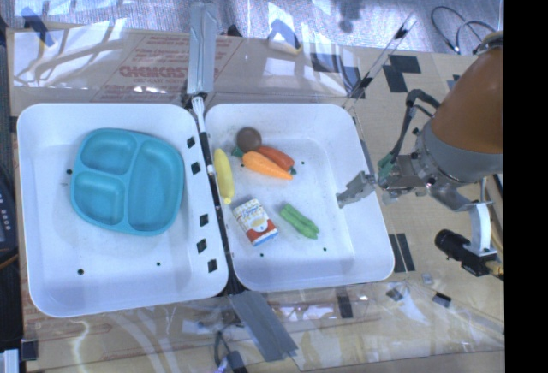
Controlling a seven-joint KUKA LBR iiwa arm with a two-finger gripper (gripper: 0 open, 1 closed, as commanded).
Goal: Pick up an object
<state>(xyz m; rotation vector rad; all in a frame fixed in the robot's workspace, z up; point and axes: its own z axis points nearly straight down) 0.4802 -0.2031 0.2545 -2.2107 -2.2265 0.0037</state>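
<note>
Two white bins sat side by side on my bench. My left bin (43, 260) held a blue divided plate (127, 180); the right bin (342, 256) held a banana (223, 174), a carrot (267, 164), a brown ball (248, 139), a green pod (299, 221) and a small carton (255, 221). My gripper (353, 192) hovered over the right bin's right rim, holding nothing I could see; whether it was spread, I could not tell.

My arm (471, 119) is running off the frame's right edge, so I am losing most of it there. My gripper (355, 190) is hanging over the right bin's (368, 226) right rim, too small and blurred for reading. The small carton's (255, 221) print is blurring too.
</note>
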